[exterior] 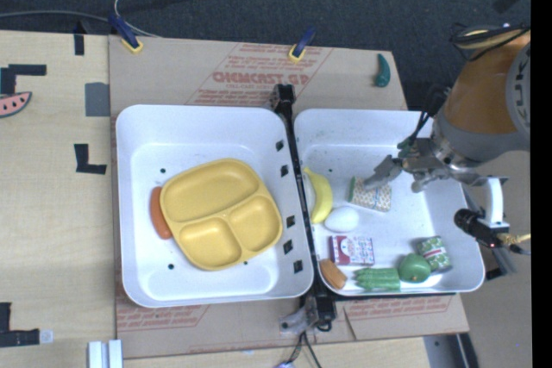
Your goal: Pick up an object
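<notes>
In left bin [138, 134]: yellow tray [220, 211] over an orange item [159, 213]. In right bin [448, 211]: banana [320, 194] and egg [342, 220] by the divider, carton [352, 251], green toys [397, 271] along the near wall. Mid-bin, patterned packet [373, 196], touching or just under the gripper [378, 177] at its upper edge; gripper open or shut, cannot tell.

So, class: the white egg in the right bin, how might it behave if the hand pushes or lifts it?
The egg looks smooth and rounded, so it would probably roll when nudged. Its curved surface might slip out of a pinch. It lies against the banana, which may stop it rolling that way.
</notes>
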Robot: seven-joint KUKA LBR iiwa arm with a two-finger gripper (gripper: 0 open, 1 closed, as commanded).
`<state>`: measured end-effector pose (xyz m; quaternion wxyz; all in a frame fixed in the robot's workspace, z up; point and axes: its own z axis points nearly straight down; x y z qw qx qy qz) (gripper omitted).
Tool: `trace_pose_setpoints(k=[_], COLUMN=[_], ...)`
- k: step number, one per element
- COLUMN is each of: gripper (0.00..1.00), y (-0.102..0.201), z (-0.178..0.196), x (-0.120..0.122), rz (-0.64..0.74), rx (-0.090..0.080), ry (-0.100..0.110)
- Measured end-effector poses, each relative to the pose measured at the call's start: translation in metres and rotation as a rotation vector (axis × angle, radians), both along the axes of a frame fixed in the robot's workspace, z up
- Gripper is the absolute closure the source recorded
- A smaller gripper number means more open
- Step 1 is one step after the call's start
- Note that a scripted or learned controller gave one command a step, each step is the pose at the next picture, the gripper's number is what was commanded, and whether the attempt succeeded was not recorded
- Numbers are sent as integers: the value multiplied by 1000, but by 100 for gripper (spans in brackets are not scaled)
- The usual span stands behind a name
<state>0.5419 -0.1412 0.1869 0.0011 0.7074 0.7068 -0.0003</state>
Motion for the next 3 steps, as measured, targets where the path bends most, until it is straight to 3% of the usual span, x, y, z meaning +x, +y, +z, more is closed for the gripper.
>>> trace_pose_setpoints(k=[1, 2, 3], gripper=[0, 100, 0], y=[11, 12, 12], z=[-97, -85, -85], x=[37, 39, 39], rz=[1, 1, 2], rx=[-3, -1, -1], ry=[-8, -15, -16])
